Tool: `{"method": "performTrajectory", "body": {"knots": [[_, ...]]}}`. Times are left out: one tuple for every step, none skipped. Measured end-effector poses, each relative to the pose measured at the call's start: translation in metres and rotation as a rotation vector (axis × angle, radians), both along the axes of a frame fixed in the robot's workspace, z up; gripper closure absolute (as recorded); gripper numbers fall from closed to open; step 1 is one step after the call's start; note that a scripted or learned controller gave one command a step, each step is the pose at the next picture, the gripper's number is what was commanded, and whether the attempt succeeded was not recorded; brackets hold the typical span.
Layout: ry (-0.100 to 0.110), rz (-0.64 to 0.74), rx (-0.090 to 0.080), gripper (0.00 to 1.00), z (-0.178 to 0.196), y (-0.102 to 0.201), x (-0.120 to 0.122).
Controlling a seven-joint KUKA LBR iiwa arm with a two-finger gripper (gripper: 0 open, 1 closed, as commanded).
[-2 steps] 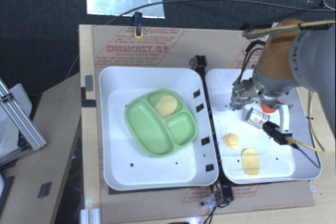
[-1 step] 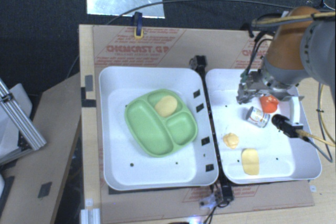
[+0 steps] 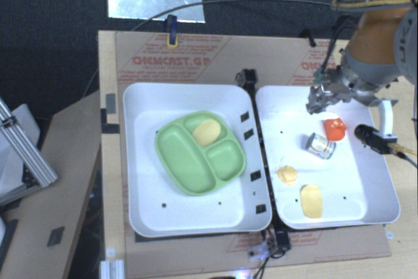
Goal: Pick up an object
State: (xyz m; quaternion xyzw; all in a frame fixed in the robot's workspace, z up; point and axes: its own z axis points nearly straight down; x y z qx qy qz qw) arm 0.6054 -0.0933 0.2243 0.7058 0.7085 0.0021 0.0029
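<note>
Glossy orange block (image 3: 335,129), dented metal can (image 3: 321,145), gripper (image 3: 318,103) above

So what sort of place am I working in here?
Likely a robotics lab test bench: two white bins on a protective board, a clamp at its edge, and toy food such as the green divided plate.

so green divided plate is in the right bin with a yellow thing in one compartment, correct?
Not quite. The camera view shows the green divided plate in the left bin, not the right one. The rest stands: a yellow thing sits in one of its compartments, the upper small one. The gripper is over the right bin.
</note>
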Motion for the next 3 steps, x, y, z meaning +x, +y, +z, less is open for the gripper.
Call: {"method": "performTrajectory", "body": {"knots": [[0.001, 0.001, 0.001, 1.00, 0.050, 0.005, -0.007], [0.005, 0.005, 0.002, 1.00, 0.051, 0.060, -0.008], [0.007, 0.005, 0.002, 1.00, 0.029, 0.108, -0.014]]}}
